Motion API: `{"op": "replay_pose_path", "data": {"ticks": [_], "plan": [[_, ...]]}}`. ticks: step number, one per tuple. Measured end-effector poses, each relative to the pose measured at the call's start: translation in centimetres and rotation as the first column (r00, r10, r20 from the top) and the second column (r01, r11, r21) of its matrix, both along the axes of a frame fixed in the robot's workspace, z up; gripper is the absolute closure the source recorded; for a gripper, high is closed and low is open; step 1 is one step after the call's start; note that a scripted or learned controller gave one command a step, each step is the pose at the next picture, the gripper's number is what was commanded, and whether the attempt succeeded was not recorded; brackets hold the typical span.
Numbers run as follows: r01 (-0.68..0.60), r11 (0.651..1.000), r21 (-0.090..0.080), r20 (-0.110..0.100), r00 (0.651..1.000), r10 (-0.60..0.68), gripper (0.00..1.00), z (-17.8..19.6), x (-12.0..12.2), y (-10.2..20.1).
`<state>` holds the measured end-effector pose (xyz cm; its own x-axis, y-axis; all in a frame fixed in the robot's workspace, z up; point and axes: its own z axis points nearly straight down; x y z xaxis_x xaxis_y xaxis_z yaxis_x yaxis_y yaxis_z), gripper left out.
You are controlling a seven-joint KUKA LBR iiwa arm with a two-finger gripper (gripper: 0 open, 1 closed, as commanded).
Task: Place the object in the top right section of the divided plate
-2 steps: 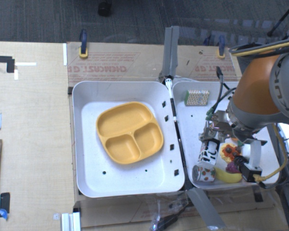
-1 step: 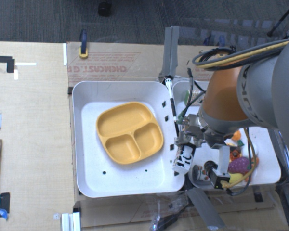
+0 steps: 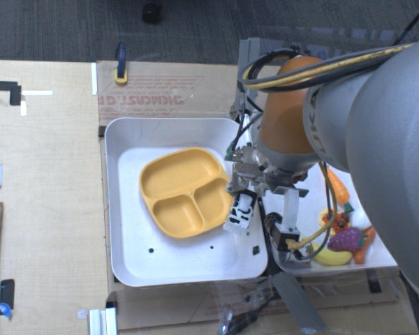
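Camera view | gripper [image 3: 241, 211] beside divided plate [image 3: 185, 190] right edge | grip state unclear

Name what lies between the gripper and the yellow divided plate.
Nothing: in the camera view the gripper hangs right at the plate edge, over bare bin floor.

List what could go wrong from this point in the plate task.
1. The tool sits at the yellow divided plate's right rim; descending there could strike or tip the plate.
2. Whether it carries anything is unclear, so a release may place nothing.
3. The toy fruit lies in the right bin beneath the arm, which blocks the view.
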<state>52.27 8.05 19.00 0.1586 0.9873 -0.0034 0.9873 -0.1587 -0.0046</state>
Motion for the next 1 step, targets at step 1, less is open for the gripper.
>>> {"op": "replay_pose_path", "data": {"ticks": [1], "plan": [[0.015, 1.0, 0.0, 0.002, 1.0, -0.015, 1.0, 8.38, -0.99, -6.66]]}}
